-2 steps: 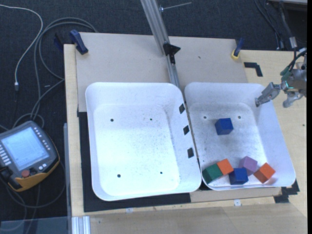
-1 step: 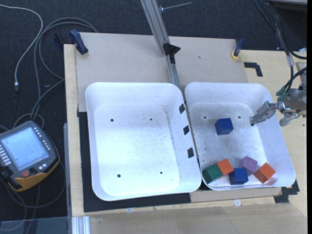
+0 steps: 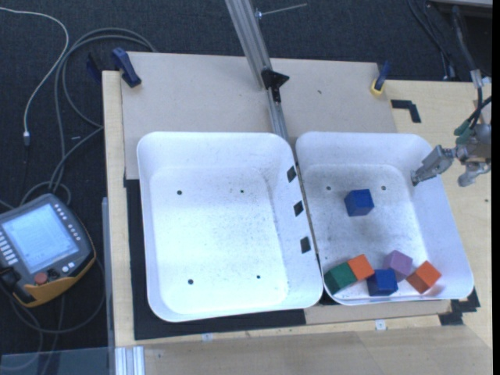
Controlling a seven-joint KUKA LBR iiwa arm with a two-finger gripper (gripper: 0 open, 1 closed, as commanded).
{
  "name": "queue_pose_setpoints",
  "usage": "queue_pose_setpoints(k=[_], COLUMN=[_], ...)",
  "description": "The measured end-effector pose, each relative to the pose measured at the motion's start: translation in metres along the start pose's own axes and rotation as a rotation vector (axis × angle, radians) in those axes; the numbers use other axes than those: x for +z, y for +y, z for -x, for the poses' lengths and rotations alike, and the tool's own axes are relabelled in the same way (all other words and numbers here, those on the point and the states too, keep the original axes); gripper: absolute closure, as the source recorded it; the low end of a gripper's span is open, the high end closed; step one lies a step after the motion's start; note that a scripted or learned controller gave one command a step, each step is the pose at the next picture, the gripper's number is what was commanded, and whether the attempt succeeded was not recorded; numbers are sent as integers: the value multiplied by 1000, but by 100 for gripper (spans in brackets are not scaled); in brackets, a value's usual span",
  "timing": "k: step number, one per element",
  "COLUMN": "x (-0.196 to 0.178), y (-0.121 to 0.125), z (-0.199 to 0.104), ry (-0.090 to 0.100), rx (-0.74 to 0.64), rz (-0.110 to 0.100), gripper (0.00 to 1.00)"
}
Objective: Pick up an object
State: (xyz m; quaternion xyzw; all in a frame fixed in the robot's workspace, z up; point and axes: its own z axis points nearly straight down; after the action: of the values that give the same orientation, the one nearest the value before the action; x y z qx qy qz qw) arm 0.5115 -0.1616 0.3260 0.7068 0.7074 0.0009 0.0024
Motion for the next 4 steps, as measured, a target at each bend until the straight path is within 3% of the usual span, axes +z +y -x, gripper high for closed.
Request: queue_pose_setpoints(k=[1, 2, 3, 4], x=[14, 87, 231, 215], y=[3, 43, 71, 73], z=[-93, -36, -40, -40], ry=[7, 3, 5, 4], rx=[-8, 5, -1, 0], rz=[-8, -13, -14, -4], gripper=[0, 0, 0, 100])
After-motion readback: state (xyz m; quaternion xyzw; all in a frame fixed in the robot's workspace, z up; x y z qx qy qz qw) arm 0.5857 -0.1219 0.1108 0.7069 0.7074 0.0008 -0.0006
